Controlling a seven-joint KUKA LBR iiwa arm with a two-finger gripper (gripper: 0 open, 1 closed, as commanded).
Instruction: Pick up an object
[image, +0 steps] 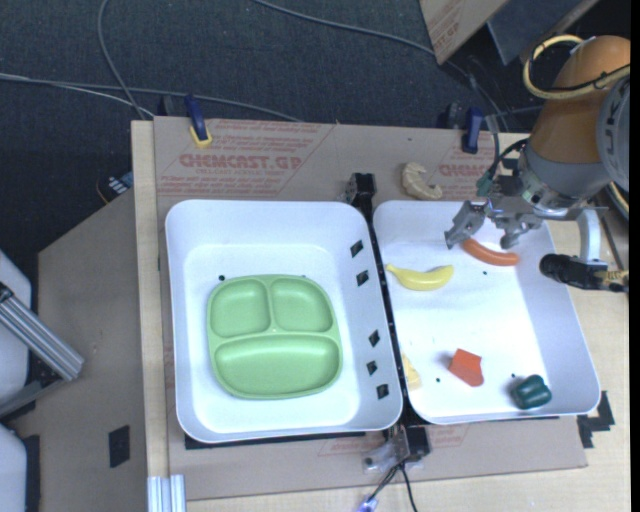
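Note:
My gripper (488, 228) hangs over the far part of the right bin (560, 330), its fingers spread open on either side of an orange sausage-shaped toy (492, 254) that lies just below it. Nothing sits between the fingers. A yellow banana (421, 277) rests to the left of that toy. Toward the near side of the same bin lie a red-orange block (466, 367) and a dark green object (530, 391).
The left bin (190, 300) holds a green divided plate (274, 335). A beige object (421, 180) lies on the bench behind the right bin. Clamps (199, 127) hold the board at the back. A small yellow bit (410, 374) sits at the divider.

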